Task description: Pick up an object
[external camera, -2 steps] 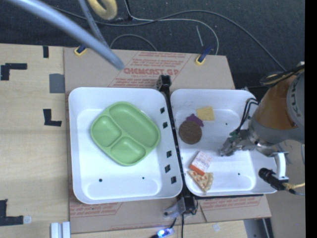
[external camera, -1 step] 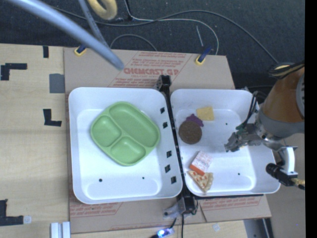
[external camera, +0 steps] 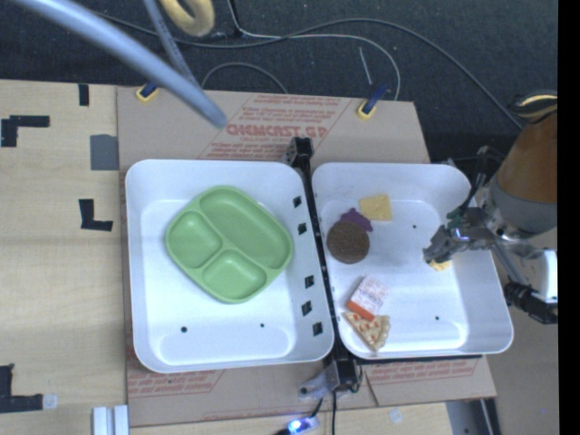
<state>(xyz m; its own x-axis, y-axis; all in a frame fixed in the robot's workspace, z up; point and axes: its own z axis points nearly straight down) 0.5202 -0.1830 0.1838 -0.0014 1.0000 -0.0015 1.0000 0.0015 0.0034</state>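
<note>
The right bin [external camera: 471, 333] holds several small items. A yellow wedge [external camera: 376, 207] lies near its back. A purple piece [external camera: 355, 218] rests against a brown round disc [external camera: 347, 241]. A red and white packet [external camera: 367, 296] and a pizza slice [external camera: 370, 330] lie near the front. My gripper [external camera: 442, 248] is low over the bin's right side, reaching in from the right. A small yellow bit [external camera: 439, 264] shows just under its tip. Whether it is held cannot be seen.
The left bin [external camera: 154, 333] holds a green divided plate [external camera: 228, 242]. A black divider [external camera: 313, 243] runs between the bins. The grey arm with its orange band [external camera: 535, 166] stands at the right edge. Cables trail across the dark floor behind the bench.
</note>
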